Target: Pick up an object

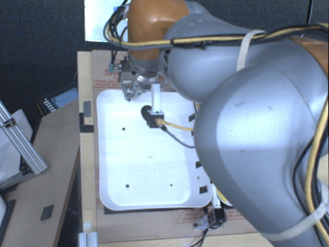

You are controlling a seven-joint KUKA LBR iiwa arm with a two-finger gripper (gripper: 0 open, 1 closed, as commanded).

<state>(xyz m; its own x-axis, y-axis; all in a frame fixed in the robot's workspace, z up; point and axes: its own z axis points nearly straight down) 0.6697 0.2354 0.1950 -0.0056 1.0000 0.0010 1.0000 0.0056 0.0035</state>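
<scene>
Far left: a ribbed aluminium rail [20,143] runs at a slant off the left edge, over some pale gear. Just above it, a blue piece [64,96] with a black striped end lies against the dark ground, beside the table's left side.

Table [56,158]: brown board. One small dark square [47,212] lies flat on it near the front left. Black tape marks [86,116] sit on the strip just left of the bin.

Top: a white sheet [100,14] behind the table, its right part hidden by the orange band [154,14].

Centre: white bin [149,199], shallow, with rounded corners, resting on a brown sheet with red print. Three small dark dots [124,128] mark its floor, one left of centre and two near the front.

Jaws: at the bin's far left corner, pointing down, directly below the orange band. They are small and blurred. Whether they are spread or closed cannot be made out, nor whether they touch the bin.

Right: the grey arm [257,138], close to the camera, crosses from the right edge to the bin's far side. It hides the bin's right rim and all the table beyond. Where the object lies cannot be told.

Front right: loose wires [211,221] with a black plug, just beside the bin's front right corner.
</scene>
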